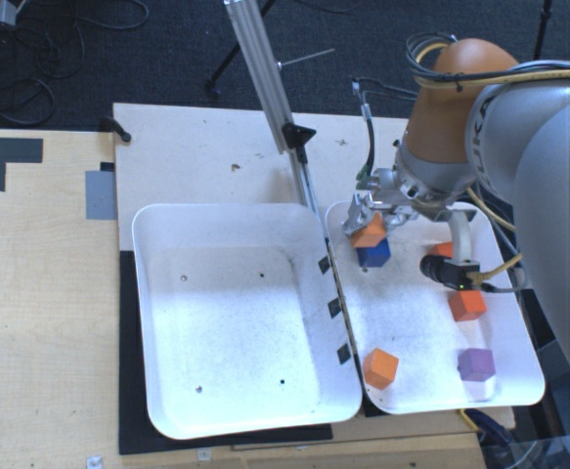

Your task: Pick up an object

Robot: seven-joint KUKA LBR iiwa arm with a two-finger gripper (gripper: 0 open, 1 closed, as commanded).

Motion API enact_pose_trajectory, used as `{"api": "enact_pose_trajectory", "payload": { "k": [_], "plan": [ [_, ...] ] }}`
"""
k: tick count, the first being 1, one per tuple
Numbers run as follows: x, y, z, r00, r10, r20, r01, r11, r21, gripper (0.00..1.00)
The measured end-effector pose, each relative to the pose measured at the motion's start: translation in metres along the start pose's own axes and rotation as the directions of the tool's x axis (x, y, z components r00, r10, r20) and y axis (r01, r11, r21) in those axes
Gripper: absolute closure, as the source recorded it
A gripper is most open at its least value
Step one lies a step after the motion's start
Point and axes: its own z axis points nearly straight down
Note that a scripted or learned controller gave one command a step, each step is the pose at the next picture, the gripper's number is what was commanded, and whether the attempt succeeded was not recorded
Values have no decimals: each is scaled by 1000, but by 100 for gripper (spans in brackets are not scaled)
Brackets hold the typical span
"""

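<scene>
One orange block (pixel 369 230) between the fingers (pixel 363 209), blue block (pixel 373 253) just below

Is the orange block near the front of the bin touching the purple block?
Apart. The camera view shows the orange block and the purple block with a wide strip of bare white bin floor between them.

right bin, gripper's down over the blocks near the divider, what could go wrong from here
The gripper sits over an orange block stacked against a blue block, so it may catch both or knock one aside. They lie close to the divider between the bins, which could get bumped. Three more blocks, two orange and one purple, lie apart and look easier.
</scene>
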Motion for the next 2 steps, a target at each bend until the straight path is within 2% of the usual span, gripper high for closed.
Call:
{"api": "enact_pose_trajectory", "payload": {
  "k": [1, 2],
  "plan": [
    [100, -4, -88, 1000, -1, -2, 1, 1000, 4, 100],
    [113, -11, -122, 1000, 5, 1, -5, 1000, 9, 100]
  ]
}}
